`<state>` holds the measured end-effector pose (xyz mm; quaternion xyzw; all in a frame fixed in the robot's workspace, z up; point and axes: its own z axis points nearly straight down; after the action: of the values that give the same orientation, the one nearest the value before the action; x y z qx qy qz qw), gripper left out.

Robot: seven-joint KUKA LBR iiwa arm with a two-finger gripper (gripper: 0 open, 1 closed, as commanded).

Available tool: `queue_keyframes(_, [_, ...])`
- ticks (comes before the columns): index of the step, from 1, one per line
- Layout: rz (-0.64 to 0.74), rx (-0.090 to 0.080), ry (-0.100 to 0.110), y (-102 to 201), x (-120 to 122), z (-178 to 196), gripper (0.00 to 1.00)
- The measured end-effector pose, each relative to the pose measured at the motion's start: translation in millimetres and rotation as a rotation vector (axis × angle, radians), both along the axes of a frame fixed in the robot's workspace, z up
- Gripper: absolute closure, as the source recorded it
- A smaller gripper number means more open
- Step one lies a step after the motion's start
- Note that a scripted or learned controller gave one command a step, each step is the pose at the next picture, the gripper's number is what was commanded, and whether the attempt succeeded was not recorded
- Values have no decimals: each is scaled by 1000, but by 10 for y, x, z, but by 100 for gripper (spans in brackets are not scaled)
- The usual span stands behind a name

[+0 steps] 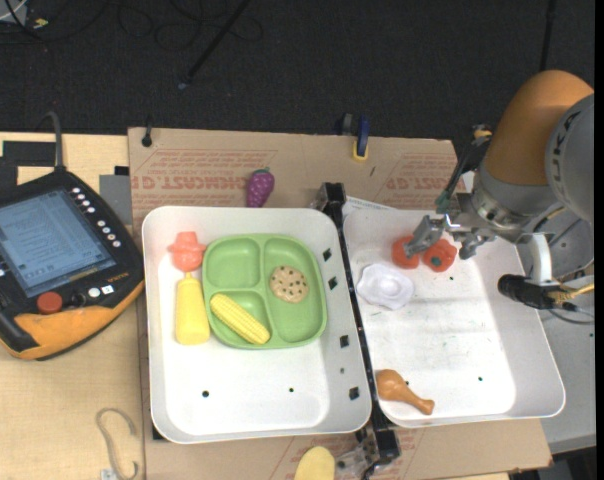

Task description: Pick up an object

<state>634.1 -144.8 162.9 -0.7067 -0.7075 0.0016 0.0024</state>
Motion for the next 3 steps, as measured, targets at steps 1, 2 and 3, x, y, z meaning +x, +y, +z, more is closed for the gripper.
queue_keyframes(1, [1, 1, 2, 79, -36, -625, 0])
queue_keyframes(2, [0, -1, -3, 85, -33, -748, 0])
queue_keyframes(3, [-4, 1, -7, 77, -23, -630, 100])
